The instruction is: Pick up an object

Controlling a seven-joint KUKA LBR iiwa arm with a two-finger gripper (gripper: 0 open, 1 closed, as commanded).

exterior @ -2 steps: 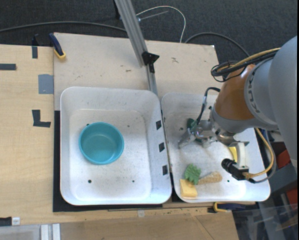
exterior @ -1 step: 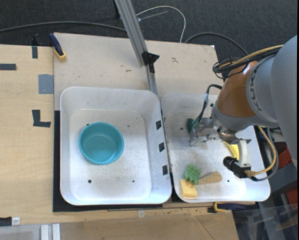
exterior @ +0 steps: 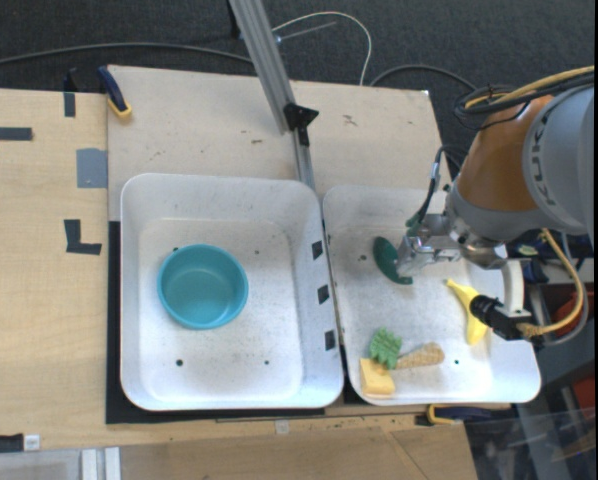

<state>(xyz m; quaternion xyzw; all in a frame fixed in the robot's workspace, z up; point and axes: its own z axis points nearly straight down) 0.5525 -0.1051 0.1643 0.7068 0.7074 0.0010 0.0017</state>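
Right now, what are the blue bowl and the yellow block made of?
The blue bowl looks like plastic: one even teal colour, smooth, with a soft sheen on its rim. The yellow block seems to be foam or sponge, maybe soft plastic: it looks dull and matte, with no shine. It is too small to be sure.
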